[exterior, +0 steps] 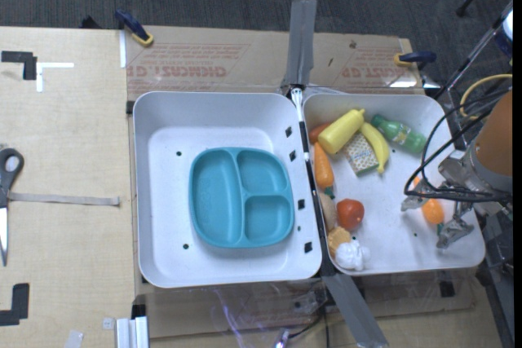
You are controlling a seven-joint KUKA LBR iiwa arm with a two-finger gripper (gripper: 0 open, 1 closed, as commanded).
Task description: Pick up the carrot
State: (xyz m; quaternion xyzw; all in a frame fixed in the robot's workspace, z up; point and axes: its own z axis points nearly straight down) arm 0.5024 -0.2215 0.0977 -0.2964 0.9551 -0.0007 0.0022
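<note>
Overhead view: the carrot lies against the right bin's left wall, beside a yellow bottle and a tomato. The gripper hovers near the bin's right edge, fingers spread around a small orange fruit. Bare bin floor separates them.

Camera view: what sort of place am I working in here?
Probably a robotics lab test bench, not a kitchen: two white bins clamped over taped cardboard, toy food like the carrot and banana, and loose cables by the arm.
</note>
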